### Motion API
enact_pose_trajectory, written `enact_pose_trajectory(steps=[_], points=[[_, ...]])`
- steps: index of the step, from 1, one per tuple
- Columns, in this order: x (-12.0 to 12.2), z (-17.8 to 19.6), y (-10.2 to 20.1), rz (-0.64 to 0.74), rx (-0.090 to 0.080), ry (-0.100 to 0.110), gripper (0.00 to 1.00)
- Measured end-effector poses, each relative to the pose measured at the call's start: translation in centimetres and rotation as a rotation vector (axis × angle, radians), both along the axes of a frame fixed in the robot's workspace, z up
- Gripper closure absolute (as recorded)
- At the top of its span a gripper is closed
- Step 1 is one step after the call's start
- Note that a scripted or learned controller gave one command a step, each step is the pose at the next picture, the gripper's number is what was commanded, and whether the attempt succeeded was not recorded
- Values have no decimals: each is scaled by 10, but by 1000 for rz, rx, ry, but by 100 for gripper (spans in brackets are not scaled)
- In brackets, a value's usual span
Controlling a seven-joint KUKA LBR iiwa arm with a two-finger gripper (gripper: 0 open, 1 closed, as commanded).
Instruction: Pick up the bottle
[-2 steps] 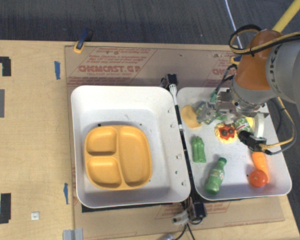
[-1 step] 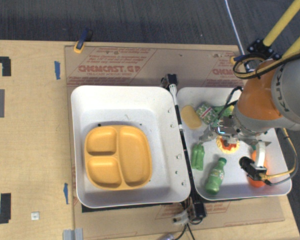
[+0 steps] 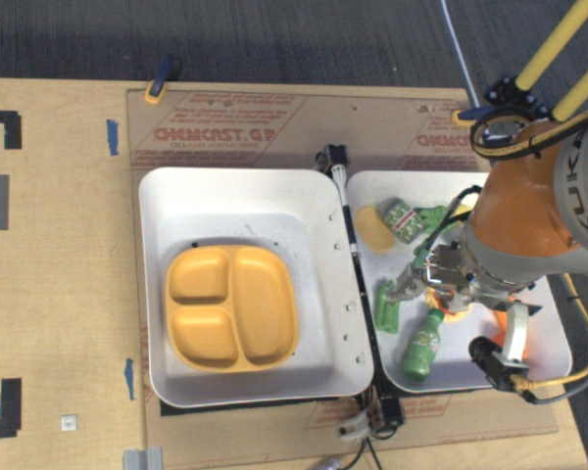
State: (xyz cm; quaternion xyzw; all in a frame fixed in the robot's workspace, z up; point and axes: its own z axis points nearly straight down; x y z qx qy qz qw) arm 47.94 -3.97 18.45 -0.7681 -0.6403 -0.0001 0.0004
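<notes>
Camera view: green bottle (image 3: pixel 422 343) lies tilted in the right bin (image 3: pixel 559 360), toward 6 o'clock, cap end up near the gripper (image 3: pixel 433 274). Cannot tell the gripper's state. Judged light, rigid plastic, smooth and prone to roll; best grasped across mid-body. Yellow tray (image 3: pixel 232 305) sits in left bin.

Grey arm (image 3: pixel 529 223) reaching in from the right (orange band above wrist), jaws pointing down-left

The bottle (image 3: pixel 423 342) is lying on its side in the right bin's (image 3: pixel 451 381) front part; green plastic, seemingly capped, neck pointing up toward the far side.
</notes>
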Motion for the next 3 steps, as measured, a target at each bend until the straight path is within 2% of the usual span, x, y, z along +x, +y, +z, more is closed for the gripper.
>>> enact_pose_trajectory(steps=[1,2,3], points=[[-1,-82,-59,276,1,2,0],[0,-72,-58,276,0,-1,100],[13,0,13,408,-1,-2,100]])
